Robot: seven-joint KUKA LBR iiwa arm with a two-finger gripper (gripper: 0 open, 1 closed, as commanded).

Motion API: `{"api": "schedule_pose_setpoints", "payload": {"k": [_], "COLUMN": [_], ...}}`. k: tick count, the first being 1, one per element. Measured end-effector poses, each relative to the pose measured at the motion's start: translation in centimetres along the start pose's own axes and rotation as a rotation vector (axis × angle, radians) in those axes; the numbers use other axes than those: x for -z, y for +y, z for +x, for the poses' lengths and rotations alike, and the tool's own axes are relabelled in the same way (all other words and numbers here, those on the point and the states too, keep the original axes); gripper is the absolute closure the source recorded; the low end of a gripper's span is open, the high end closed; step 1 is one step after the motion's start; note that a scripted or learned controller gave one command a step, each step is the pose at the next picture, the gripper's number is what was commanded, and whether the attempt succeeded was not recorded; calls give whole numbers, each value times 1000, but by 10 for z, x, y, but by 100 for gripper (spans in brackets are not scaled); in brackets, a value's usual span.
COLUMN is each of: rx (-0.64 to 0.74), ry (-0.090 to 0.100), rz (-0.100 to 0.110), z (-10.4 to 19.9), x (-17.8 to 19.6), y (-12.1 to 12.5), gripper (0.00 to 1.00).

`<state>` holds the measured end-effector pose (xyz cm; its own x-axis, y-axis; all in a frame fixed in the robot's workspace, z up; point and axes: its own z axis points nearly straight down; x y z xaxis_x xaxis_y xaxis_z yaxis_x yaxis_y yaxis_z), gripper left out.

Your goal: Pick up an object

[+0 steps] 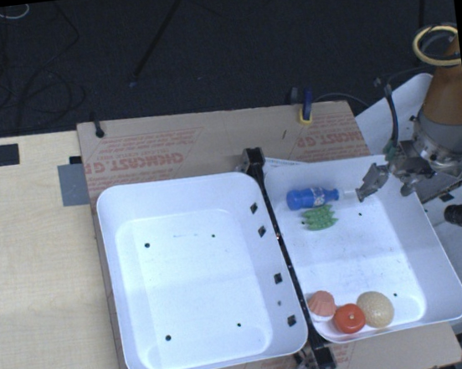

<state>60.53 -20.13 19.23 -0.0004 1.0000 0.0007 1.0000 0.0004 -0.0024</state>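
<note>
Two white bins are sitting on cardboard (209,144) over a pale bench, dark floor behind. The gripper (387,182) is hovering released, grasping nothing, above the right bin (428,238); the blue bottle (310,198) is lying just left of it.

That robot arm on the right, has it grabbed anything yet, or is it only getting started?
Nothing looks picked up yet. The blue bottle, the green toy, and the three round pieces, pink, red and tan, all lie in the right bin. The gripper hangs at that bin's far right corner with nothing between its fingers. Reaching, closing on one object and lifting it are all left.
</note>
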Motion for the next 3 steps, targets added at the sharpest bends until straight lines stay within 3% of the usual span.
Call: {"api": "schedule_pose_setpoints", "payload": {"k": [1,2,3], "rx": [4,-2,3], "ry": [-3,-3,-2], "rz": [-13,-4,-2], "z": [22,-8,-11], "x": [129,178,168], "y": [13,-10,23], "gripper": [0,0,0]}}
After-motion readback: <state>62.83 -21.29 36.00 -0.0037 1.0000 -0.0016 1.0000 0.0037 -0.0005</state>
